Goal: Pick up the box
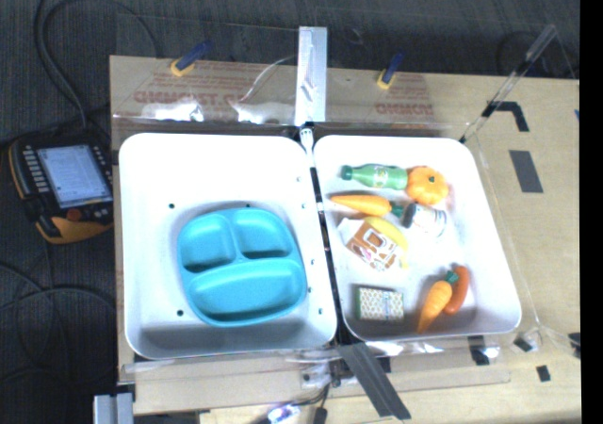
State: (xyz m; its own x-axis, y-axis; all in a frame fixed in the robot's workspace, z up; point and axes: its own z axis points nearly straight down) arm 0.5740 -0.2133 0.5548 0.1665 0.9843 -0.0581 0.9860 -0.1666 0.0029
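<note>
The box [380, 302] lies flat at about six o'clock in the right bin [490, 224], near its front wall, its long axis running nine to three. A carrot [434, 302] lies just beside it at three o'clock and a printed packet [373, 245] sits close at twelve (so the freest approach looks to be from straight above). How the pincer stands I cannot tell.
</note>
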